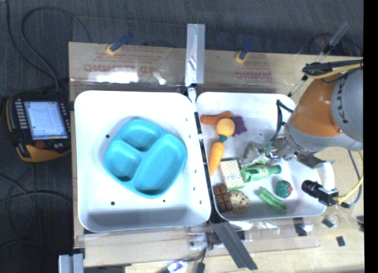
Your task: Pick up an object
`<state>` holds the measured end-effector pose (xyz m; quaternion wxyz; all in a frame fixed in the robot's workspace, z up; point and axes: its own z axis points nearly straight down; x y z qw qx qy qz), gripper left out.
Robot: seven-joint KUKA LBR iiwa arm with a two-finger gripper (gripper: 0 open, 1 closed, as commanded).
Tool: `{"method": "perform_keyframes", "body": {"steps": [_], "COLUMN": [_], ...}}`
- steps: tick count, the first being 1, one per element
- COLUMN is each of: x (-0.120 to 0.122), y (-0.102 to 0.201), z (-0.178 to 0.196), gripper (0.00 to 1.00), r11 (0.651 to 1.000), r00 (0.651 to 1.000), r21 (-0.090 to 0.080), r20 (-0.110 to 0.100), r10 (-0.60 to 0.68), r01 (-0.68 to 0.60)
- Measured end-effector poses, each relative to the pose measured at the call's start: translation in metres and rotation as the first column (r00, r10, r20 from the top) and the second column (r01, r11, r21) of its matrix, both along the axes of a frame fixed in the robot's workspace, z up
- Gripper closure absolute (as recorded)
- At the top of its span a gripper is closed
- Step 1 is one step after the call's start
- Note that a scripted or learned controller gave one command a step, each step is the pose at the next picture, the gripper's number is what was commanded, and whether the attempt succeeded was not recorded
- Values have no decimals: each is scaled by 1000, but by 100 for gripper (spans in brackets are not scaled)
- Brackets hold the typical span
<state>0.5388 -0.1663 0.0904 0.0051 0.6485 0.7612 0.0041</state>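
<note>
The right bin (254, 98) holds several toy foods. An orange carrot (216, 156) lies along its left wall, with a yellow fruit (225, 126) and purple grapes (239, 125) above it. A green bottle (260, 173) lies on its side near the middle. My gripper (260, 155) hangs low in this bin, just above the bottle and close to it; I cannot tell whether it touches. Nothing shows as lifted.
A checkered cracker (231, 172), a chocolate bar (221, 197), a cookie (238, 201), a green pea pod (271, 198) and a round green toy (284, 188) crowd the bin's front. The left bin (94, 112) holds a blue divided plate (144, 156). A pendant (38, 125) lies off the bench at the left.
</note>
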Motion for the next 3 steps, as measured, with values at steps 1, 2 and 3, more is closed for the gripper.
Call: {"method": "perform_keyframes", "body": {"steps": [1,2,3], "x": [1,16,16], "y": [1,90,90], "z": [10,92,92], "gripper": [100,100,0], "r11": [1000,947,947], "r00": [1000,947,947], "r21": [1,-1,-1], "r20": [3,-15,-15], "r10": [0,-321,-321], "r01": [0,321,321]}}
